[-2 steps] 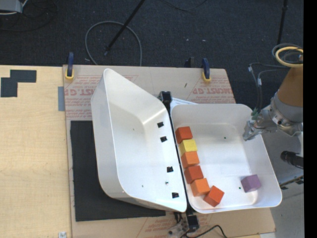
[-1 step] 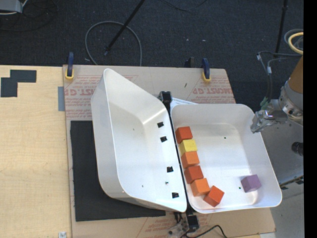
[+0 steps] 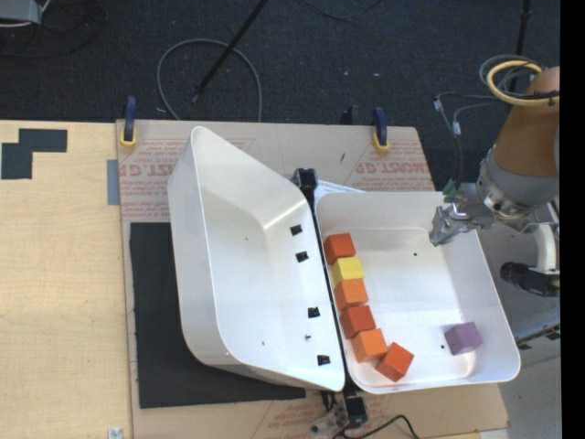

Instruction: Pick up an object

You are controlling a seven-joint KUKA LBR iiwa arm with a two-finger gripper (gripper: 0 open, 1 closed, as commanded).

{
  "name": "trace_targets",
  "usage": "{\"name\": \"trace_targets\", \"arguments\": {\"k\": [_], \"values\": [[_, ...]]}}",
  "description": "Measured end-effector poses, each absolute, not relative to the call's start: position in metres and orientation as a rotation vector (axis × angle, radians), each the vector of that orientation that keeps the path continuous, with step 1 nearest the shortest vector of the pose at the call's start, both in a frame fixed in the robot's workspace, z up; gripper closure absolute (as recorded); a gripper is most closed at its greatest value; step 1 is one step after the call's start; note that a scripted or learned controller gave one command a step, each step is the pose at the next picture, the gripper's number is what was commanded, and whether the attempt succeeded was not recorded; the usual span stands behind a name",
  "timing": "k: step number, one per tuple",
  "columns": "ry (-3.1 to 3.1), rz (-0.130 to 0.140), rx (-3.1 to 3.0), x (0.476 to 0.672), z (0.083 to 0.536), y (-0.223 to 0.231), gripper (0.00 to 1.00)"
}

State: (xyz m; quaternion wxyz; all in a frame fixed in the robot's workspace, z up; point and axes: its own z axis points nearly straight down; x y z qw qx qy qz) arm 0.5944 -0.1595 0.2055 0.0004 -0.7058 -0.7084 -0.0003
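Note:
Along the left wall of the right bin (image 3: 475,273) lies a row of blocks: an orange one (image 3: 339,246) at the top, a yellow one (image 3: 347,270), then several orange and red ones down to a red-orange block (image 3: 397,361) near the front. A purple block (image 3: 462,337) sits alone near the bin's front right corner. My gripper (image 3: 442,227) hangs over the bin's back right edge, well away from all the blocks, with nothing visibly between its fingers.
The left bin (image 3: 247,273) stands tilted up on its side against the right bin. A black mat (image 3: 155,327) lies beneath it. Cables and the arm's grey body (image 3: 521,163) crowd the right side.

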Motion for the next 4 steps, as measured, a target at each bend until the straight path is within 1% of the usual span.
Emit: {"name": "trace_targets", "arguments": {"k": [2,3,4], "values": [[-2.225,0.001,-2.217,0.599,0.195,-0.054,1.0],[-2.224,0.0,-2.217,0.607,0.192,-0.006,1.0],[-2.225,-0.001,-2.218,0.616,0.21,0.041,1.0]]}}
